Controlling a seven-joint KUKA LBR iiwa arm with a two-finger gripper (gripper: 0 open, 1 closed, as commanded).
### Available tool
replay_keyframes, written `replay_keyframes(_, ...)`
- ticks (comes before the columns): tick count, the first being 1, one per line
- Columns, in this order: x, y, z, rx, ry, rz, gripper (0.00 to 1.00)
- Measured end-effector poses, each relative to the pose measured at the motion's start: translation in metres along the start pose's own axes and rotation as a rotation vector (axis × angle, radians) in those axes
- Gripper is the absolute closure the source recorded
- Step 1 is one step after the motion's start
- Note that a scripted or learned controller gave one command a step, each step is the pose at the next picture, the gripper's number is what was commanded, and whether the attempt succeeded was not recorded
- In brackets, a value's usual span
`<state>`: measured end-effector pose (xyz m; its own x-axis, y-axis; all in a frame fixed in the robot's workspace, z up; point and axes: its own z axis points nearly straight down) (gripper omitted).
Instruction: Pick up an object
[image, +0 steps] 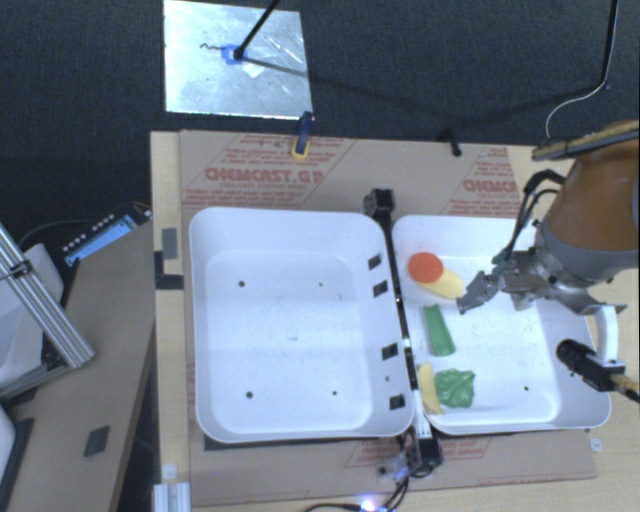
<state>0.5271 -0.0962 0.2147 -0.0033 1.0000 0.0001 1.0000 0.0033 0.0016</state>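
Arm: we see the grey arm with its orange band (600, 190) reaching in from the right, low over the right bin (575, 405).
Claw: the claw (472, 297) points left — its fingers stand apart, nothing between them.
Objects: just left of the claw lie an orange ball (426, 266) and a yellow piece (445, 284); a green stick (438, 330) sits below — a green leafy toy (455, 387) nearer the front.
Left bin: the left bin (210, 300) sits beside on the desk (260, 165).

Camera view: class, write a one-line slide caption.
Arm's claw hovers over the right bin beside an orange ball, yellow piece and green block.
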Motion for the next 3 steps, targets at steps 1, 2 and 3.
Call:
replay_keyframes(1, -0.011, 0.022, 0.136, 0.003, 0.002, 0.003, 0.00)
replay_keyframes(2, 0.014, 0.107, 0.129, -0.008, 0.000, -0.006, 0.00)
replay_keyframes(3, 0.012, 0.105, 0.117, -0.008, 0.000, -0.002, 1.00)
